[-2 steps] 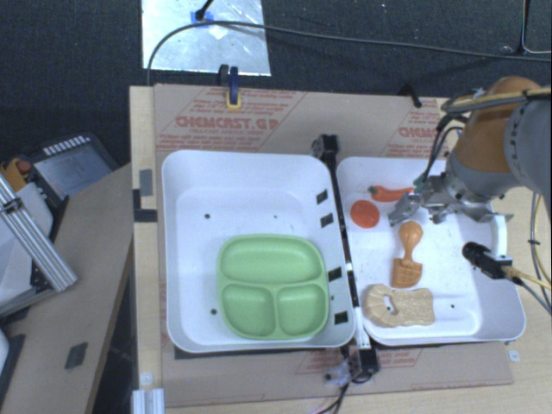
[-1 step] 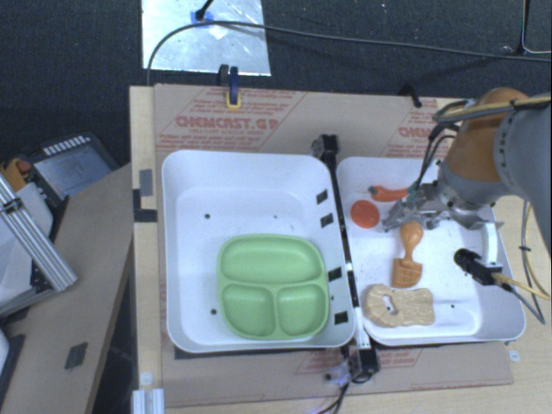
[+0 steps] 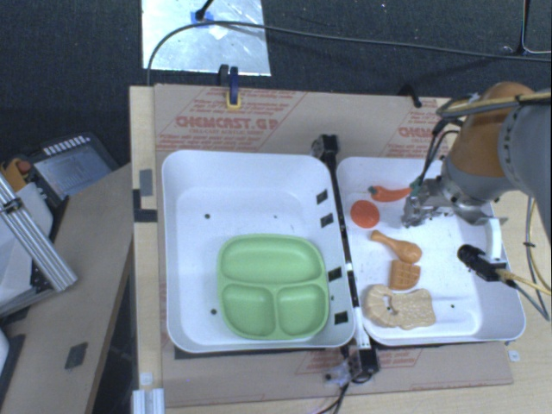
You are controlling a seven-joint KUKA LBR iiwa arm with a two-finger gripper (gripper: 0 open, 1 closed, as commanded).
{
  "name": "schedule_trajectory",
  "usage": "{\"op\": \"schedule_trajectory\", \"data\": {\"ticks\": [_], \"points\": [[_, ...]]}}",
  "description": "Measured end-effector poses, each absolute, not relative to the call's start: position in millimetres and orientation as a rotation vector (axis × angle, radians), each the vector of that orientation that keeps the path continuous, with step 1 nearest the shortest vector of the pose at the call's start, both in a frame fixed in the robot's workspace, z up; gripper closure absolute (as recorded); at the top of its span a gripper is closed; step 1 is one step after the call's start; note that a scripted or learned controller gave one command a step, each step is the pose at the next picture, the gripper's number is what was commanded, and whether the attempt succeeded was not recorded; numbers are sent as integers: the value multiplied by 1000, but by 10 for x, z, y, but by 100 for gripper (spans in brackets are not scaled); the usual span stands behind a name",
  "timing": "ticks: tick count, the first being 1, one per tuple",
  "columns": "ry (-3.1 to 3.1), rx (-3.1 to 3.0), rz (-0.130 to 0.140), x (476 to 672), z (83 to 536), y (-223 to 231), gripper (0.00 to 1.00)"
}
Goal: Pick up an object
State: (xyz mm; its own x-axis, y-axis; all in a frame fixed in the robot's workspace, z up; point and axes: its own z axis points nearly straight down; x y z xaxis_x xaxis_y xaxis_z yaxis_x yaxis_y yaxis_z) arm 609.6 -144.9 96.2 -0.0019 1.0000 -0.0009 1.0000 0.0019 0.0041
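Nearest to the camera, at the 6 o'clock end of the right bin (image 3: pixel 516 321), a pale slice of toy bread (image 3: pixel 399 308) is seen, and just beyond it a small brown waffle piece (image 3: pixel 404 274), almost touching it. Further in, a toy drumstick (image 3: pixel 397 247) is laid with its long axis running from about 10 o'clock to 4 o'clock.

Behind it the gripper (image 3: pixel 417 209) is found, held low over the white floor of the bin. How wide it stands cannot be told from this view, and nothing is seen to be held in it.

From the gripper, the red tomato (image 3: pixel 364 214) lies near at 9 o'clock, and the orange carrot (image 3: pixel 390 193) is just beside it at about 10 o'clock. The carrot's long axis runs nearly from 9 o'clock to 3 o'clock, with its thicker end turned toward the gripper. The carrot is judged to be the closest thing to take, so a short shift toward 10 o'clock would be needed, with the grip closed across the long axis. The drumstick is placed at 7 o'clock, a little more apart.

In the left bin (image 3: pixel 185 231) a green divided plate (image 3: pixel 272 283) is kept, well apart from the arm. Both bins are carried by a brown sheet (image 3: pixel 259 115), and at the far side, at 12 o'clock, a shiny foil square (image 3: pixel 207 24) is laid on a dark floor (image 3: pixel 69 41).
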Motion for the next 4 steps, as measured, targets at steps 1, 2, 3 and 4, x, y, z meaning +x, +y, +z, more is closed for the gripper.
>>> {"op": "schedule_trajectory", "data": {"ticks": [1, 2, 3, 4], "points": [[2222, 2212, 7, 6151, 1605, -1436, 100], [2222, 2211, 7, 6169, 2153, -1439, 100], [2230, 2213, 2, 6083, 2070, -931, 100], [2233, 2213, 2, 5954, 2000, -379, 100]]}}
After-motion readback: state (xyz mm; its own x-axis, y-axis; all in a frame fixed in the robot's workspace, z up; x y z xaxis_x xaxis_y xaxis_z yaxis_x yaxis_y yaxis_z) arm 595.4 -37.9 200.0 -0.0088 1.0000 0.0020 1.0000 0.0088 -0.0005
